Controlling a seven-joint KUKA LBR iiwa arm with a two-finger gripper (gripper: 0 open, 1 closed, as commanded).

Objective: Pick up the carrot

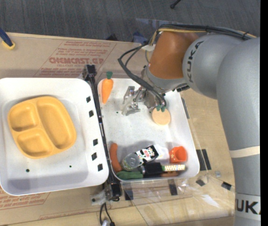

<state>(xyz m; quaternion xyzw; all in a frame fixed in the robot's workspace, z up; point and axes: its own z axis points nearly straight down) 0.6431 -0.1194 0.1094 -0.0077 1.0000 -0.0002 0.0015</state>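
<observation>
One carrot (106, 89) lay at the far left corner of the right bin (186, 126), against the wall, untouched. You were in the approach, I judge: your tool (133, 100) hovered just right of it, mid-bin, gripping nothing. Its fingers looked slightly parted, though I couldn't tell how far. Next you'd need to shift left over the carrot, align with its length, then descend.
</observation>
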